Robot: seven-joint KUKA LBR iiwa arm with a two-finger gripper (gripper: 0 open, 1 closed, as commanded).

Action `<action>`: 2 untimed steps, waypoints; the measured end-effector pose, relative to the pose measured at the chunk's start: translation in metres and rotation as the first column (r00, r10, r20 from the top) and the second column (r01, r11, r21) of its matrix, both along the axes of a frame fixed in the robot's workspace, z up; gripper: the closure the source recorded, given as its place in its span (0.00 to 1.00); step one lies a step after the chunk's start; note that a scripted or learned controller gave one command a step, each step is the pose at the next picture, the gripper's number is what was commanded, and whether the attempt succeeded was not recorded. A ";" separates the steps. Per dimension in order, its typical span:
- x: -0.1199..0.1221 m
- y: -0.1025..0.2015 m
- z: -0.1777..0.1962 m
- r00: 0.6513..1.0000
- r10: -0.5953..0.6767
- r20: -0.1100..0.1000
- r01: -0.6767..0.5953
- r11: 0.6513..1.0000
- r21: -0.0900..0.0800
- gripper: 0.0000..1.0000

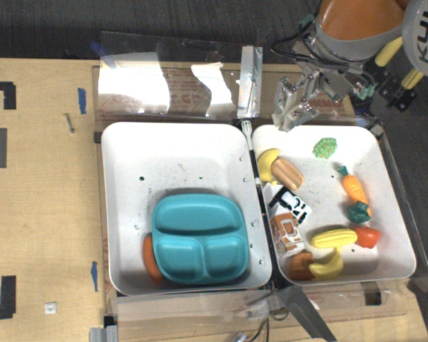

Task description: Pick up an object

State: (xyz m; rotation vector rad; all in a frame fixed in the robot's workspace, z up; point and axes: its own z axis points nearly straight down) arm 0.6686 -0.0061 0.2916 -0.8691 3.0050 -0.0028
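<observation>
My gripper (pixel 292 112) hangs over the back left rim of the right bin (pixel 396 212), its fingers spread open with nothing between them. Below it in that bin lie a hot dog (pixel 286 172) beside a yellow piece (pixel 267 158), a green broccoli (pixel 325 147), a carrot (pixel 354 188), a yellow corn cob (pixel 334 237), a red tomato (pixel 368 238), a banana (pixel 329 265), a brown carton (pixel 286 234) and a black-and-white card (pixel 293 204). All of them rest on the bin floor, apart from the gripper.
The left bin (pixel 128 162) holds a teal divided tray (pixel 200 239) with an orange object (pixel 149 258) partly hidden under its left edge. A metal divider (pixel 248 84) and clear plastic sheeting (pixel 164 84) lie behind the bins.
</observation>
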 end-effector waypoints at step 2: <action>-0.001 -0.021 0.016 0.987 0.160 -0.008 -0.160 0.987 -0.001 1.00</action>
